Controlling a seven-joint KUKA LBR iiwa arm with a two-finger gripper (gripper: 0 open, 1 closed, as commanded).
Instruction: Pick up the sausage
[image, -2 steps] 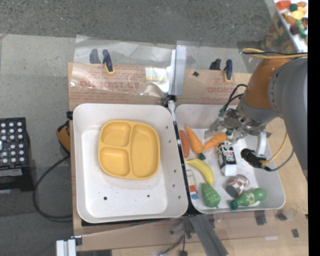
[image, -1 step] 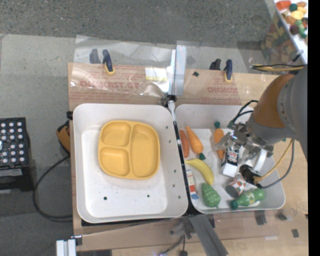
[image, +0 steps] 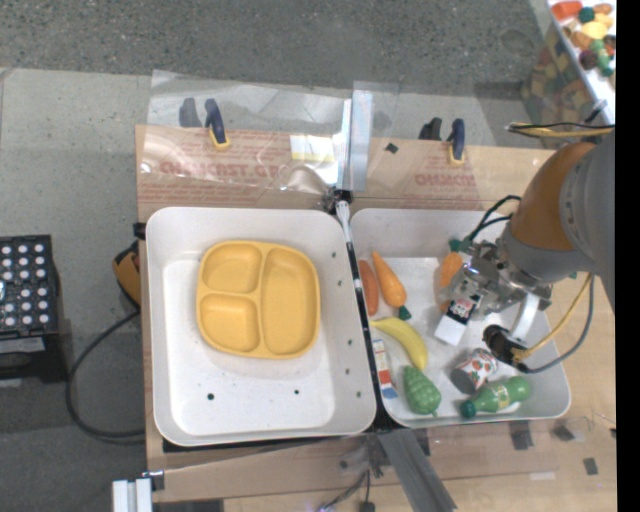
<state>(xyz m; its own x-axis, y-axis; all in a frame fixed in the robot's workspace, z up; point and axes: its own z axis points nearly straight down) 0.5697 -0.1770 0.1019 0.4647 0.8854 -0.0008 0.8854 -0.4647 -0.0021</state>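
The sausage (image: 369, 288), a slim reddish-brown piece, lies along the left wall of the right bin (image: 556, 398), touching a carrot (image: 391, 281) on its right. My gripper (image: 458, 312) hangs over the middle of the right bin, well to the right of the sausage and apart from it. A small orange item (image: 450, 268) sits just beside the gripper's upper left. The grey arm with its orange band (image: 545, 205) comes in from the right.
A banana (image: 405, 340), a green vegetable (image: 421, 391), a green bottle (image: 497, 396) and a small printed can (image: 476, 369) lie in the right bin's front half. The left bin (image: 165, 330) holds a yellow divided plate (image: 258, 300).
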